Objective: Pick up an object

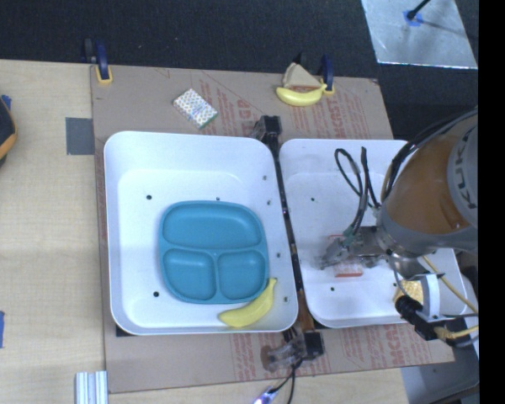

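Here, a flat reddish object (347, 271) lies on the floor of the right bin (320, 301), just under my claw (341, 251); too blurred to name. I judge it thin and light, likely slippery, best pinched across its short edges. It sits at the claw's six o'clock, touching or nearly so. Whether the claw is spread or pressed together, I cannot tell. At nine o'clock, in the left bin (122, 225), rest a blue tray (212, 251) and a banana (250, 307).
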### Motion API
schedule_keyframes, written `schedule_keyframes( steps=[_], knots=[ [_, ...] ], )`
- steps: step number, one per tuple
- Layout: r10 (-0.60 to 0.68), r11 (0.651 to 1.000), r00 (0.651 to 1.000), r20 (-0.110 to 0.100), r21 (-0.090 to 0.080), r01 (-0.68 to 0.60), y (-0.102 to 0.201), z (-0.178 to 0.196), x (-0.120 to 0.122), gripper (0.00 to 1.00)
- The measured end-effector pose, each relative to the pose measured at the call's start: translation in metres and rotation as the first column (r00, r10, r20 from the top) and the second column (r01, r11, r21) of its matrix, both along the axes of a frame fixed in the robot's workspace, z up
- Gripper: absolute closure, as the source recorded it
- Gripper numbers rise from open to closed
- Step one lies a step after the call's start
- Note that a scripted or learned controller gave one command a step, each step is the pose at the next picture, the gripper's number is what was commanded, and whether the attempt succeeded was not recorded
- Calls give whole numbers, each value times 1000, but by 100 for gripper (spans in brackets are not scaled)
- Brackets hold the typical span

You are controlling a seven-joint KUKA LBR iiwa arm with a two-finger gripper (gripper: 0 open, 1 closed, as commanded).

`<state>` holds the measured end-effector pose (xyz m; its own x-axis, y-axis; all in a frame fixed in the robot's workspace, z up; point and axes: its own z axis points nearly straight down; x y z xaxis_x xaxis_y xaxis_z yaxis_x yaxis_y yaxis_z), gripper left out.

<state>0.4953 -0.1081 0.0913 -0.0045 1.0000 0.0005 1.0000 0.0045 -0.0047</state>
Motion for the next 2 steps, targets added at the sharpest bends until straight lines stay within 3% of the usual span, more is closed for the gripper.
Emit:
schedule_keyframes(
  steps=[1,2],
  knots=[
    [3,1000,1000,-2,-1,-3,-1,10,0,100],
    [0,1000,1000,3,0,0,68,101,78,100]
  ],
)
